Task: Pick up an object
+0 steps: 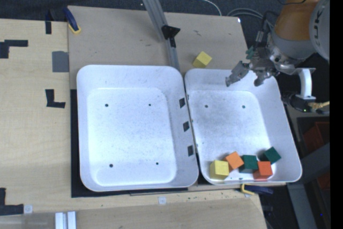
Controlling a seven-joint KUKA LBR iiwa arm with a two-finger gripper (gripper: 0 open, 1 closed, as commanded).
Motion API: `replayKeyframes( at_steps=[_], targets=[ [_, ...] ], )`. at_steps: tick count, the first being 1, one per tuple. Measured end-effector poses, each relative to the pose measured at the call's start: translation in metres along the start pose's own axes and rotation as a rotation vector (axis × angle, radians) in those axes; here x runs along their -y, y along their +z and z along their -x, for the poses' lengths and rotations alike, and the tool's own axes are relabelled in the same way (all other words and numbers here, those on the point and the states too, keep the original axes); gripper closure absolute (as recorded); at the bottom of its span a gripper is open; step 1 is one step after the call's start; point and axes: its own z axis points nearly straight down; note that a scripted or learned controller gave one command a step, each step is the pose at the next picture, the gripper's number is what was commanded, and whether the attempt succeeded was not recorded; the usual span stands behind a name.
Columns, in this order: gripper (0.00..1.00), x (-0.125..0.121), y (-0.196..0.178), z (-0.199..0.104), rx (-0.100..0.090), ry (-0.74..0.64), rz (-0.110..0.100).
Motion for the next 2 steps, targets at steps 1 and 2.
replayKeyframes(
  at_steps=[1, 2],
  targets=[
    [0.00, -0.036, 0.044, -0.089, -0.002, -0.007, -0.002],
    [1.00, -0.035, 0.032, -0.084, 0.000, -0.002, -0.001]
  ],
)
